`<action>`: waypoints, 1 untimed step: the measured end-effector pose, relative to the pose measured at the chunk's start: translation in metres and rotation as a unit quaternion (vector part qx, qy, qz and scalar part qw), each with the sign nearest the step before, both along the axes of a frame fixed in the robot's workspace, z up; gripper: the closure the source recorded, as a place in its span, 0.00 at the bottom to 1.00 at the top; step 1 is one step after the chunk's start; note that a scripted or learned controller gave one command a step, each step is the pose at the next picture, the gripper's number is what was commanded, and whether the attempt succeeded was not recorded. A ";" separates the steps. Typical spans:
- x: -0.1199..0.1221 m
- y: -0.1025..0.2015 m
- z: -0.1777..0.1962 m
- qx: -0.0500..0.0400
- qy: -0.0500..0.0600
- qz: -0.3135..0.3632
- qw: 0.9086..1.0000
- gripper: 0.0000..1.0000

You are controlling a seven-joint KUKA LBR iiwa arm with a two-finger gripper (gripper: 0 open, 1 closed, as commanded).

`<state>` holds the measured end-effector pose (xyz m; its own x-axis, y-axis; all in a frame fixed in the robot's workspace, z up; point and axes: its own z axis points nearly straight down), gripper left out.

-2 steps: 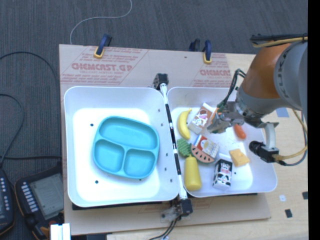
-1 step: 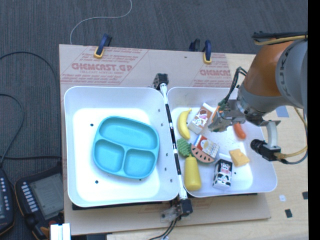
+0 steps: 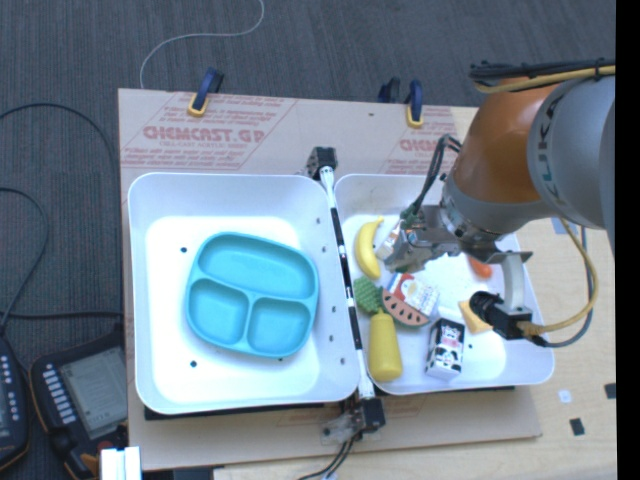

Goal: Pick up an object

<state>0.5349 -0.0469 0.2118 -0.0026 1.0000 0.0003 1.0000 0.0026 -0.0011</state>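
Looking down from the one fixed camera, the arm (image 3: 535, 158) reaches in from the right and hangs over the right-hand bin (image 3: 520, 373), with the gripper (image 3: 408, 248) low among the toys near the bin's middle. How far its fingers are spread cannot be told from here, and nothing can be seen held between them.

The things to pick all lie in that bin, crowded toward its left side: a banana (image 3: 367, 247) close to the gripper's left, a green piece (image 3: 367, 296) below it, a yellow bottle (image 3: 384, 346) lying lengthwise, a watermelon slice (image 3: 404, 310), a red and white packet (image 3: 415, 292) and a small black and white carton (image 3: 446, 350).

The likely trouble is the crowding. The packet, the slice and the green piece touch or overlap, so a closing grip could catch two things at once, or pinch an edge and let it slip. The banana sits near the divider (image 3: 342, 258) between the bins, which may block a finger on that side. The arm's bulk also hides part of the bin, including an orange bit (image 3: 483, 266) by its wrist.

The left bin (image 3: 140, 298) holds a blue divided tray (image 3: 251, 294), well apart from the work.
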 end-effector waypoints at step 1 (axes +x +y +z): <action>0.000 0.000 0.009 0.000 0.001 0.000 1.000 1.00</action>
